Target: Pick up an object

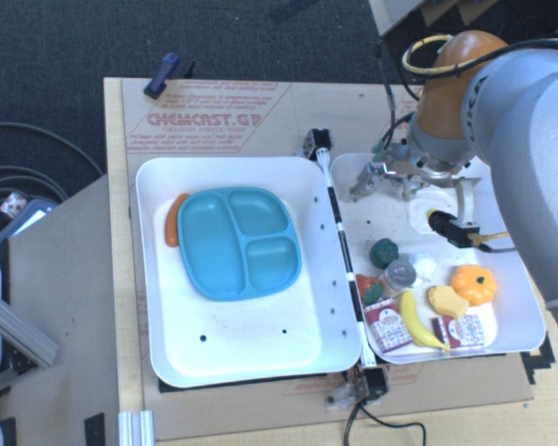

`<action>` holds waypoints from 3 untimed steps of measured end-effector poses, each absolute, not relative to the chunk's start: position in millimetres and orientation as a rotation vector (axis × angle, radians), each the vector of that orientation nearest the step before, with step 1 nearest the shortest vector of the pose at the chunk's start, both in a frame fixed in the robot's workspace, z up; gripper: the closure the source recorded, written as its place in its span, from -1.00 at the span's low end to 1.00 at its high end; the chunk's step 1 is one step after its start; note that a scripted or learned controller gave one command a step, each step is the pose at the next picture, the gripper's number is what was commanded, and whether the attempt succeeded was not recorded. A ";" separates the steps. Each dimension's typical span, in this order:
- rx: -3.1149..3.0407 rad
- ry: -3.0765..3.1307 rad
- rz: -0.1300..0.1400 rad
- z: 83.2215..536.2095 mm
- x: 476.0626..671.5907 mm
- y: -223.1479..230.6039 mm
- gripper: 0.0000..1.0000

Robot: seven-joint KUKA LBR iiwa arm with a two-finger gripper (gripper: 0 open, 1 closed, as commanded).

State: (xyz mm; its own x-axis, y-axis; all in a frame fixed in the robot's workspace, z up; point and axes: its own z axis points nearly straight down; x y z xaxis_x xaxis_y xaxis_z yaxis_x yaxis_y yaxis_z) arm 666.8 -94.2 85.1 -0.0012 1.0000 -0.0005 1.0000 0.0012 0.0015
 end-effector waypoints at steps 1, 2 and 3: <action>2.221 2.224 -0.002 85.0 663.9 -93.6 -1.00; 2.220 2.221 -0.001 84.9 666.5 -91.5 -1.00; 2.223 2.223 -0.003 84.9 655.0 -91.2 -1.00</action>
